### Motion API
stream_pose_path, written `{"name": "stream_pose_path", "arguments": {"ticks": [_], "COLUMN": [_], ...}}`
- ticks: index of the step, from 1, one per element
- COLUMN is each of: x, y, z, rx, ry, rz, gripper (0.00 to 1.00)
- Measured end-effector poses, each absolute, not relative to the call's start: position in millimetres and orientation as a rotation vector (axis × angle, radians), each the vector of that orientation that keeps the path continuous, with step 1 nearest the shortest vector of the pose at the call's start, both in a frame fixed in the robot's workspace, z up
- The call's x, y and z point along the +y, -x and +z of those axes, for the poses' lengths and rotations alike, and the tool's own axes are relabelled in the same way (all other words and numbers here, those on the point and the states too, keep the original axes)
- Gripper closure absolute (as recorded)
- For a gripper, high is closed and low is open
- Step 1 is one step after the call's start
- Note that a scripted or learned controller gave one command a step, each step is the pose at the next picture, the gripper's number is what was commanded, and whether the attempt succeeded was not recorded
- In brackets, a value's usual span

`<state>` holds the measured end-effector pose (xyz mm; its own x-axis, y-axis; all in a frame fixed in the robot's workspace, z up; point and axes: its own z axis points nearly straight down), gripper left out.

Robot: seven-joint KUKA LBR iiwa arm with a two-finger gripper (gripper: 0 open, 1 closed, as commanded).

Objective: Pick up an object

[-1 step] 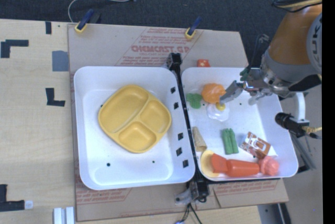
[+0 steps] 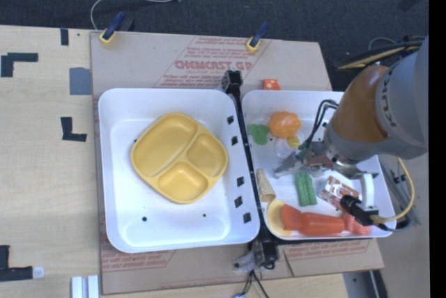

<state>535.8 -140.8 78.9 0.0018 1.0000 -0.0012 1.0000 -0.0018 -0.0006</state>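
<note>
1. Presently, the arm (image 2: 380,108), grey with its orange band, reaches in from the right and bends down over the right bin (image 2: 362,237); the left bin (image 2: 111,150) lies well away to the gripper's left and holds a yellow divided plate (image 2: 180,157).

2. The gripper (image 2: 296,163) sits low in the right bin, its fingers pointing toward the divider between the bins. Whether those fingers stand apart or together I cannot tell; the metal parts blur into one another there, and nothing is seen between them.

3. The candidates lie around it, largest first: a red carrot-like piece (image 2: 320,223) below and slightly right, lying across the bin on a yellow dish (image 2: 275,216); an orange fruit (image 2: 284,124) above the gripper; a green block (image 2: 304,189) just below it; a green leafy item (image 2: 258,134) up and to its left; a beige stick (image 2: 265,185) below-left, near the divider.

4. Governing relation: the green block is the nearest object, just beneath the fingertips, its long axis running up and down the view, roughly crosswise to the way the fingers point.

5. Judgement: a grasp has not yet been made. A short shift downward in the view would bring the fingers over the block.
</note>
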Motion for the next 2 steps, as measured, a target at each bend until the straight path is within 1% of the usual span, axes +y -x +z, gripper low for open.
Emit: {"name": "stream_pose_path", "arguments": {"ticks": [1,2], "x": [-153.8,-153.4], "y": [-493.9,-494.7], "z": [86.7,96.7], "rx": [2.218,2.22], "ry": [-2.217,-2.218], "rz": [0.005,0.004], "gripper": [0.0,1.0]}}
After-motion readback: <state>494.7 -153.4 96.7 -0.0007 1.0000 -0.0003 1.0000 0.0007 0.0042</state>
